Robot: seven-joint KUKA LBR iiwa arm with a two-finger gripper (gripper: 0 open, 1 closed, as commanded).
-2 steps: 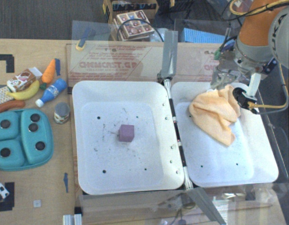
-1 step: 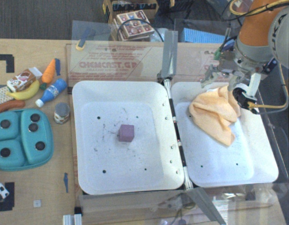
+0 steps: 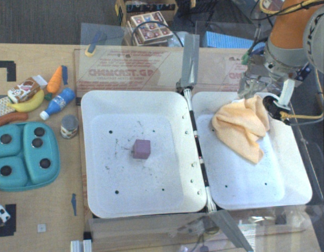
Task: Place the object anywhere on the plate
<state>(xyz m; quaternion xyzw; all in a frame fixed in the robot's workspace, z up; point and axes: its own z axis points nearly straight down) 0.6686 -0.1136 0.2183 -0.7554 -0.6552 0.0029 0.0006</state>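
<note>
A pale orange cloth (image 3: 241,127) lies crumpled in the right bin (image 3: 288,185). Its upper right corner is drawn up into a peak at my gripper (image 3: 252,94), which hangs over the bin's far side and is shut on that corner. The rest of the cloth trails down to the bin floor toward the front left. A small purple cube (image 3: 141,149) rests alone near the middle of the left bin (image 3: 98,193), far from the gripper.
A teal divided plate (image 3: 22,154) sits on the bench left of the bins. Beside it are a small tin (image 3: 69,126), a blue bottle (image 3: 58,103), a banana (image 3: 26,102), a carrot (image 3: 55,80) and other toy food. The arm's cables (image 3: 288,117) hang over the right bin's far right.
</note>
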